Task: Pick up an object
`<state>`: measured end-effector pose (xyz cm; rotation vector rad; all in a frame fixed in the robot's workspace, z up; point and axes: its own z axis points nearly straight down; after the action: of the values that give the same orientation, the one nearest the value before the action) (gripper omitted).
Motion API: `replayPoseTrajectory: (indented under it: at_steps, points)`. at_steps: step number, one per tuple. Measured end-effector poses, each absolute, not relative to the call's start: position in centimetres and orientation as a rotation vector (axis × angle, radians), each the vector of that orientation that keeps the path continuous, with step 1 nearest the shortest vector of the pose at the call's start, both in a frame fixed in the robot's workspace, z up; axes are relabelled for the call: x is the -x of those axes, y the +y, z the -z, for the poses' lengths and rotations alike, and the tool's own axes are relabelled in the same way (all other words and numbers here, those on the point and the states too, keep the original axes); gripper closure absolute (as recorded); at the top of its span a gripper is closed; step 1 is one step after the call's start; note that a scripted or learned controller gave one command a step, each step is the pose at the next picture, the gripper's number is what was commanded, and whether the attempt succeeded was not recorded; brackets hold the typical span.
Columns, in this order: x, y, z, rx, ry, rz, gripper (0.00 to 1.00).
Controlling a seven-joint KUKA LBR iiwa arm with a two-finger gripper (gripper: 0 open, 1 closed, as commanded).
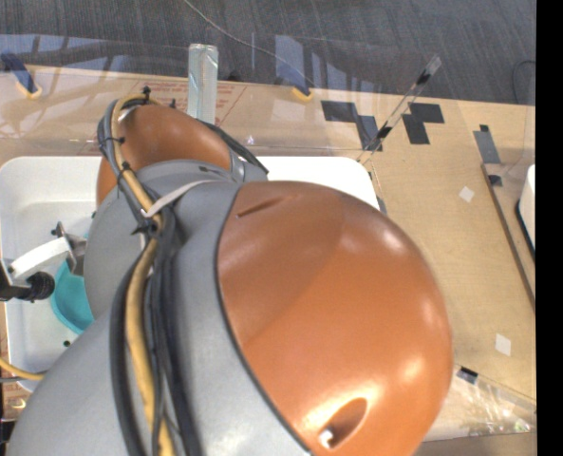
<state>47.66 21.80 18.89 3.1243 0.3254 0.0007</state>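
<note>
— Where was the object?
— A teal object [70, 297] lay in the white bin [15, 183] at the left, mostly hidden beside the arm [290, 312].
— And the gripper's grasp?
— I couldn't tell; the grey-and-orange arm covered it, with cables [139, 283] running along it.

A teal object [69, 300] lies in the left white bin [15, 188], near the bin's left side and about midway down its visible floor. Only a small part of it shows: a curved, smooth-looking edge, rounded at the bottom like the lip of a cup or scoop. Its exact shape cannot be told, because the robot arm's grey body covers its right side. It rests on the bin's white floor, just below a white bracket-like part with a black tip. No other loose object can be made out in the bin.
</note>
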Motion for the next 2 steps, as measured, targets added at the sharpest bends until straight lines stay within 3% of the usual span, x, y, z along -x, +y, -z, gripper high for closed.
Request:
replayPoseTrajectory:
  at_steps: [2]
  points:
    - [-47.67,21.8,-19.02,-3.123,0.326,-0.004,1.0]
